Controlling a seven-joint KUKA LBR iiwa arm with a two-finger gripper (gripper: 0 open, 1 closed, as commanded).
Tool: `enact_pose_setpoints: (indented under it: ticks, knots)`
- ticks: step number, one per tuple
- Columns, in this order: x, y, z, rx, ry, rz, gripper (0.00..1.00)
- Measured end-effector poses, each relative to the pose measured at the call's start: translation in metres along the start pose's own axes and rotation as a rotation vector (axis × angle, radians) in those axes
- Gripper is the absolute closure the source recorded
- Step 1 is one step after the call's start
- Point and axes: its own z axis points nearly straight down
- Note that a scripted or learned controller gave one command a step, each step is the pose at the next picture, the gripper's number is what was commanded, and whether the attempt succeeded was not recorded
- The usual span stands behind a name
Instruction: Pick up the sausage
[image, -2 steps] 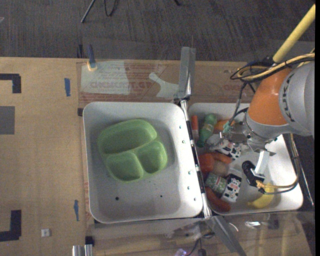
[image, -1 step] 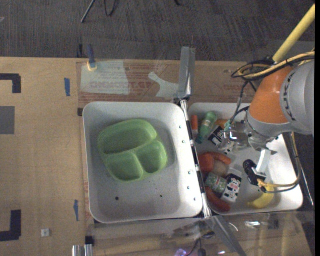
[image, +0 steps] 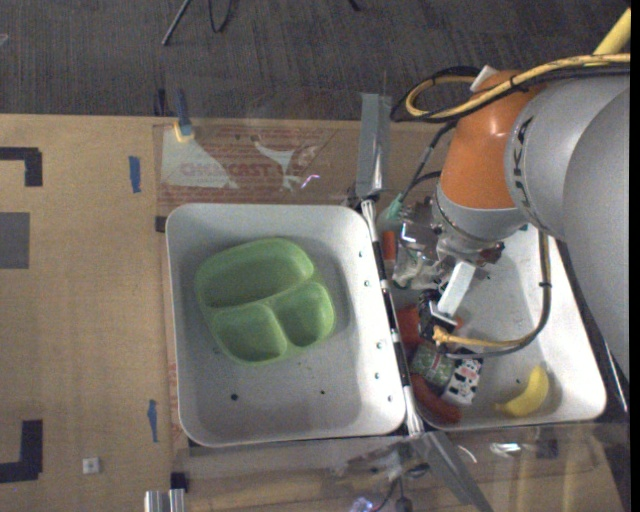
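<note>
The sausage (image: 407, 326), reddish-brown and elongated, lies in the right bin (image: 570, 330) close against its left wall. My gripper (image: 417, 268) hangs low over the bin's left side, just above and behind the sausage's far end, and the wrist hides what is under it. Another reddish piece (image: 438, 403) shows near the bin's front left corner; whether it belongs to the same sausage is unclear. A small red bit (image: 388, 243) peeks out by the wall beside the gripper.
A green divided plate (image: 265, 298) sits in the left bin (image: 290, 400). In the right bin, a small printed carton (image: 449, 372) lies next to the sausage and a yellow banana (image: 527, 393) lies at the front. Yellow and black cables (image: 500, 342) loop off the wrist.
</note>
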Motion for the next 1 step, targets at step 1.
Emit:
enact_pose_setpoints:
  ticks: [1]
  knots:
    - [0.0686,0.0700,-0.0484,0.000,-0.003,0.066,1.00]
